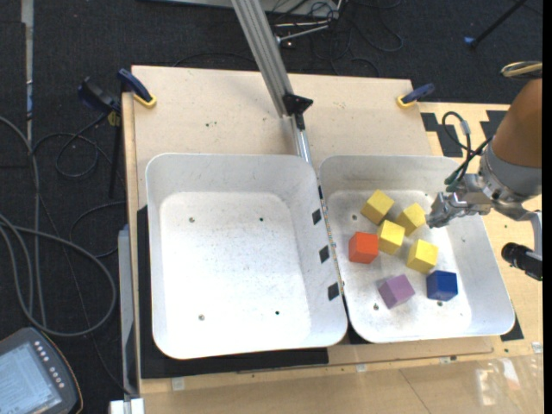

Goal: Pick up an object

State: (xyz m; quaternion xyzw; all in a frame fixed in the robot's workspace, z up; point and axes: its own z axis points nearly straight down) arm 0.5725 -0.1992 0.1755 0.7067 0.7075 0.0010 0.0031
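Note:
In the right bin (483, 317) lie several small blocks. Yellow blocks sit at the top (378, 206), at the upper right (412, 217), in the middle (392, 237) and at the right (423, 255). An orange-red block (364, 247) lies left of them. A purple block (397, 291) and a blue block (442, 285) lie nearer the front. My gripper (438, 213) hangs at the right side of this bin, its tip just right of the upper-right yellow block. Nothing shows between its fingers.
The left bin (172, 179) stands beside the right one, sharing a middle rim (328, 257). A metal pole (263, 46) slants over the bench from the back. Clamps sit at the back corners (138, 89) (416, 95). A cable loop hangs by the arm (461, 145).

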